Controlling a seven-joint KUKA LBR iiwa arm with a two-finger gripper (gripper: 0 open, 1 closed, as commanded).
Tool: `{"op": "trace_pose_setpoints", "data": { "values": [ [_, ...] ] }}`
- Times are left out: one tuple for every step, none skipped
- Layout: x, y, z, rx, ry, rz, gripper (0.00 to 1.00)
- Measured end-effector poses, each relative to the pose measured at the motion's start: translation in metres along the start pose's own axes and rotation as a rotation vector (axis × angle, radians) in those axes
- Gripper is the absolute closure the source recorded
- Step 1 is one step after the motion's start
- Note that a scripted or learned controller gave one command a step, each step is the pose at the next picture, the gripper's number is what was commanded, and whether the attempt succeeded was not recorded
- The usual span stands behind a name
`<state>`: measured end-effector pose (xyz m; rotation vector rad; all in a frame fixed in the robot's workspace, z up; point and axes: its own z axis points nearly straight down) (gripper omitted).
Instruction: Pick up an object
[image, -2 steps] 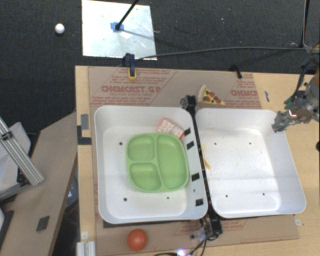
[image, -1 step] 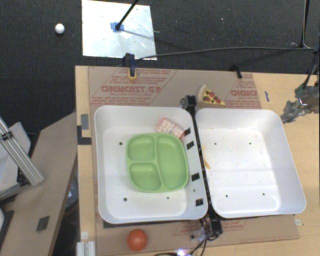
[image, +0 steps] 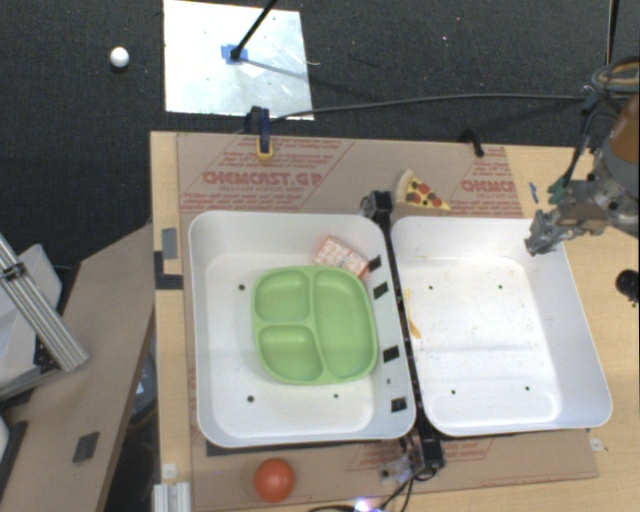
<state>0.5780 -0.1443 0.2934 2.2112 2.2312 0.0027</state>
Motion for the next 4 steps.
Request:
{"op": "trace_pose_setpoints", "data": {
  "values": [
    [0.051, -0.01, 0.003, 0.0, -0.001, 0.002, 1.0],
    [0.103, -0.019, 0.02, 0.0, 0.001, 0.0, 1.0],
    [0.152, -0.022, 0.021, 0.0, 0.001, 0.0, 1.0],
    [0.207, -0.013, 0.035, 0.0, 0.001, -0.001, 1.0]
  ]
}}
